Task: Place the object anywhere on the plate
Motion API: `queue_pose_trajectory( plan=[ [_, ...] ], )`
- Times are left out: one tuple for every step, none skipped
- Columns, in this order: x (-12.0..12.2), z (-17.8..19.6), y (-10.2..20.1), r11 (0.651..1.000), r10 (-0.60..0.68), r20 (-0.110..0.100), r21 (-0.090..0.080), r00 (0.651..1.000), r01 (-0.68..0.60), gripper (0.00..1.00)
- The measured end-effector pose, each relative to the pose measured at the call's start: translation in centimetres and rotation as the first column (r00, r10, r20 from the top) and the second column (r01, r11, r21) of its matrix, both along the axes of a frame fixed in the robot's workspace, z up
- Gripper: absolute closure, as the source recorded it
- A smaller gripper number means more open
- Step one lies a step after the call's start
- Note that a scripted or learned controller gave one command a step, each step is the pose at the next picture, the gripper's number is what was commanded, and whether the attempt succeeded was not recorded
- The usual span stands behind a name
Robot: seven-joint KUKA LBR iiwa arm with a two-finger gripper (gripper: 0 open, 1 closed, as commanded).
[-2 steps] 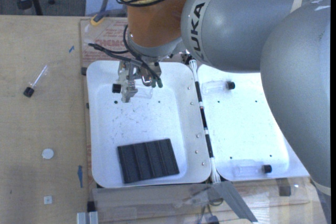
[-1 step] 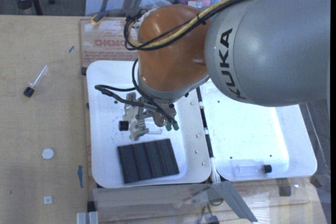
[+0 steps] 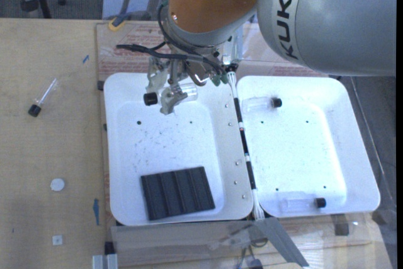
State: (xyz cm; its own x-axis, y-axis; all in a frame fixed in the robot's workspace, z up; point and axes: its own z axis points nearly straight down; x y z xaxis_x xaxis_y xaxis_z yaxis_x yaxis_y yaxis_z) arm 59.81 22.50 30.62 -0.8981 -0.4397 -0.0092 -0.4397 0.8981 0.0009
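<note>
Both bins (image 3: 119, 135) look like smooth white plastic with a slight sheen. The ribbed plate (image 3: 177, 192) is matt dark grey. The vials (image 3: 258, 104) are clear and glossy with black caps. The tabletop (image 3: 44, 154) is pale matt wood. The arm's shell (image 3: 327, 3) is smooth, glossy grey.

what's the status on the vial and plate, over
Gripper over left bin's far end, shut on a black-capped vial. Dark ridged plate at near end, bare. Path between them open.

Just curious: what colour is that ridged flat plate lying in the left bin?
The plate is dark grey, nearly black, with lengthwise ridges; the overhead camera view shows it plainly.
</note>
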Motion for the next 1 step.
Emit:
queue_pose_trajectory(
  plan=[
    [1.86, -14.36, -0.03, 0.999, -0.054, -0.006, -0.001, 0.999, 0.054, 1.0]
  ],
)
